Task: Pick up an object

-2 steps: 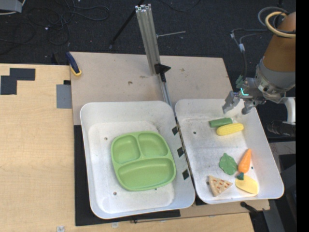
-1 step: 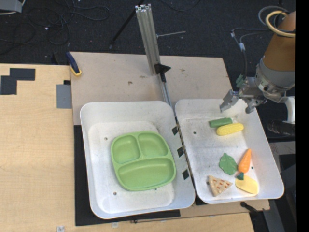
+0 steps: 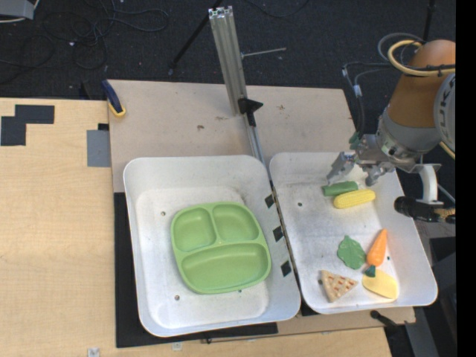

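Over the right bin (image 3: 416, 292) I see the gripper (image 3: 355, 168) hanging above the far end, reaching in from the right on the grey arm (image 3: 416, 114) with its orange band. Its fingers (image 3: 338, 167) are spread apart with nothing between them. Just below them lies a corn cob (image 3: 354, 198), yellow with a green husk along its far side, resting flat on the bin floor and apart from the fingers. Nearer my end of that bin I make out a green leafy piece (image 3: 351, 252), a carrot (image 3: 378, 248) beside it, a pizza slice (image 3: 337, 285) and a yellow wedge (image 3: 381, 283), all grouped close together and well apart from the corn cob. On the left bin (image 3: 141, 199) sits a green divided plate (image 3: 220, 247), roughly centred. Between the bins a metal post (image 3: 230, 58) rises from the surface (image 3: 178, 117).
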{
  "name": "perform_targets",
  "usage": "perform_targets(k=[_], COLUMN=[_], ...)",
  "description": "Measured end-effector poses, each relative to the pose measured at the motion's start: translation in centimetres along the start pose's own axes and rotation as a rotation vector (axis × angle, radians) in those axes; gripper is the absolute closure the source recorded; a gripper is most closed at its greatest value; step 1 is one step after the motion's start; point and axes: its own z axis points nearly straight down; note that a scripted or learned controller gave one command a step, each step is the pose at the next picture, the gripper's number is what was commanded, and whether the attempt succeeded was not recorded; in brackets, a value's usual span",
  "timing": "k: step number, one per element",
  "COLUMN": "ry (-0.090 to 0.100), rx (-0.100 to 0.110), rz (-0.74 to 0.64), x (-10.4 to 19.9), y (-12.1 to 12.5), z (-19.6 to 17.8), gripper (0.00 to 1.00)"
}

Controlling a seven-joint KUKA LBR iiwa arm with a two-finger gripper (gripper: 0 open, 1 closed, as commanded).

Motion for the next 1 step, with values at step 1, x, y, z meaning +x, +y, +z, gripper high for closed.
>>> perform_targets(k=[1], ry=[0.001], rx=[0.001], rz=[0.0], x=[-0.02], y=[-1.01], z=[5.77], gripper=[0.0])
